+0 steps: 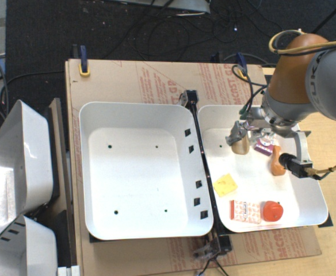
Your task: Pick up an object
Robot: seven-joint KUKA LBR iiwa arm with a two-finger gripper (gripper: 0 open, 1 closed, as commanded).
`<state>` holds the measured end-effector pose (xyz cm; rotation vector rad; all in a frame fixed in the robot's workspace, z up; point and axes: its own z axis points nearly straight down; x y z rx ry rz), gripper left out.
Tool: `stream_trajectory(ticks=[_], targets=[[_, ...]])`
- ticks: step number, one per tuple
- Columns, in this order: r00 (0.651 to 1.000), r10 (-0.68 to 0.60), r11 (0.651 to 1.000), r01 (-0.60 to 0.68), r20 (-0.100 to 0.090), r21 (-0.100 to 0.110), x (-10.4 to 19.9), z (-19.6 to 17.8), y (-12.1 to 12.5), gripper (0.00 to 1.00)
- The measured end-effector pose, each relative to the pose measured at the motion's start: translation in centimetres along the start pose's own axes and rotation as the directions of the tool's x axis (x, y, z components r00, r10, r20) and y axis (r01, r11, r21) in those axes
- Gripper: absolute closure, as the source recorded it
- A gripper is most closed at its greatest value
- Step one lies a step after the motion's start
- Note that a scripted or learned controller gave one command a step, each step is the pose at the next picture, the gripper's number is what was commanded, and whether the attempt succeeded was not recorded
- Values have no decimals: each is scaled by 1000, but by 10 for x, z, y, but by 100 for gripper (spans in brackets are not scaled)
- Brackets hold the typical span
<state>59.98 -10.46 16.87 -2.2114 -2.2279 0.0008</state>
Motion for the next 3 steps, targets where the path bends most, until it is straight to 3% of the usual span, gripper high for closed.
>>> stream_trajectory(ticks=[1,2,3], targets=[[1000,0,1000,0,-1,-1,51,-24,-20,100],[1000,-2,1000,2,0,-4,117,-23,0,100],[1000,-3,1000,3,-3,2,187,-51,-82,100]])
